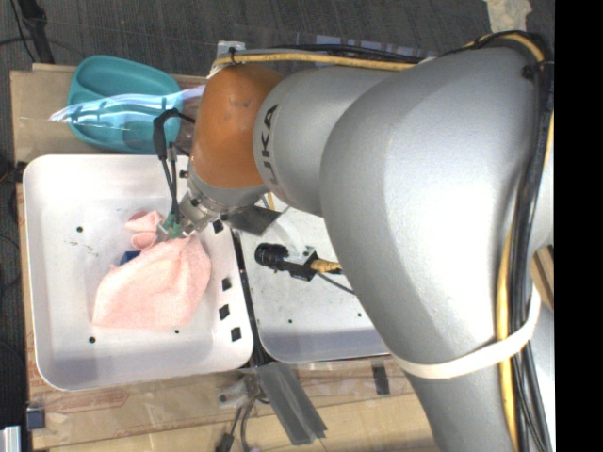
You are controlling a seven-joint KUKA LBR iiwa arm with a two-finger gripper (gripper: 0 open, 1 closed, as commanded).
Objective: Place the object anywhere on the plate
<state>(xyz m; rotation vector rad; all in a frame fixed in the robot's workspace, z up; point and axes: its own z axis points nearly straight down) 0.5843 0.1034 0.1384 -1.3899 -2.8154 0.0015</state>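
Pink cloth [155, 285] crumpled in the white bin [47, 252] on your view's left, gripper [175, 224] at the cloth's upper edge, open or closed you cannot tell, teal container [113, 88] beyond the bin's far rim

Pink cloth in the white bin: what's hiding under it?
A small blue bit pokes out from under the pink cloth at its left edge, in the left bin. The rest of it is covered, so I cannot tell what it is.
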